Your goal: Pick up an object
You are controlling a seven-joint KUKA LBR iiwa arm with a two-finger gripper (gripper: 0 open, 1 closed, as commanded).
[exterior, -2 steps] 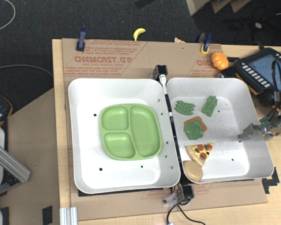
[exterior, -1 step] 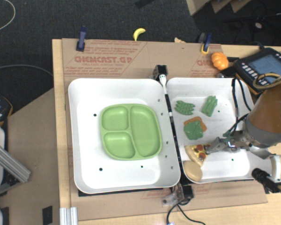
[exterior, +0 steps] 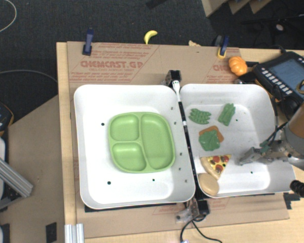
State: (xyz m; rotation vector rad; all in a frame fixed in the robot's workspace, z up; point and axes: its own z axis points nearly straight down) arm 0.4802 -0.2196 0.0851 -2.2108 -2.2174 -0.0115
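The left bin [exterior: 91,135] holds a green divided plate [exterior: 141,142]. The right bin [exterior: 253,97] holds green toys, a pizza slice [exterior: 216,164] and a tan piece [exterior: 209,185]. The gripper [exterior: 243,159] hovers low beside the pizza slice, fingers apart, gripping nothing.

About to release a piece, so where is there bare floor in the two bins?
Left bin: bare strip all around the green divided plate, widest along its near edge. Right bin: bare at the far right corner and the near right floor by the gripper. Crowded along its left side: green pieces, pizza slice, tan piece.
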